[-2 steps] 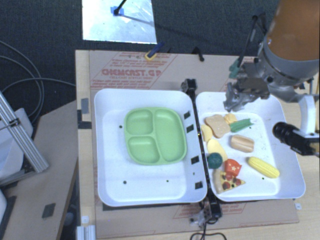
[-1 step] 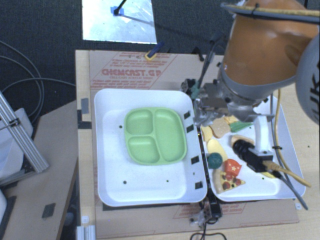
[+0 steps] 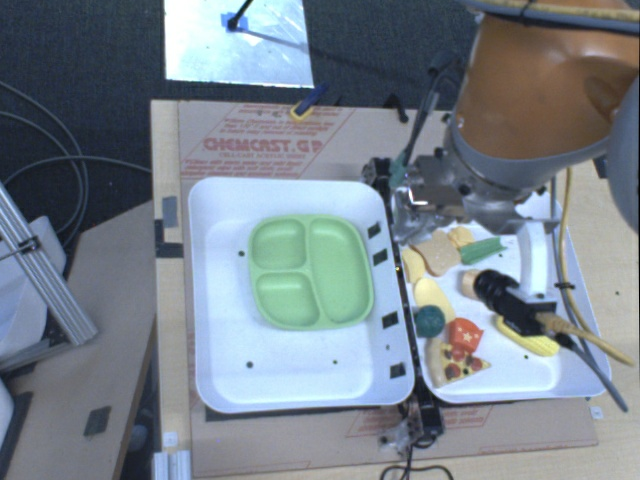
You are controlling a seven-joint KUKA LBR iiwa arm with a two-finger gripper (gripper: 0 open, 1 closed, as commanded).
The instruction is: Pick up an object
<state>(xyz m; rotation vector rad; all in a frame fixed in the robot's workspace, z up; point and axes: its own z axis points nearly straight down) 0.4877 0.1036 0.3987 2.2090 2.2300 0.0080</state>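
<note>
**My pincer at the crowded edge of the right bin, grip not confirmed**

My grey arm with its broad orange band reaches in from the right and covers the upper part of the shallow white right bin. Beside it, the shallow white left bin holds a pale green plastic plate with three compartments.

My pincer hangs at the wall where the two bins meet, at the top left corner of the right bin. My own wrist shadows it, so I cannot tell whether it is apart or together, or whether it has anything.

The nearest thing to pick is a tan bread-shaped toy slice, just below the pincer. It lies flat, and I judge it could slide away instead of lifting. It is also close to the wall, so I might strike the rim.

Below it lie a pale yellow curved toy piece, a red wedge-shaped toy, a green stick-shaped toy and a small teal ball. They sit close together, so I might nudge or catch two at once, and the ball could roll.
</note>
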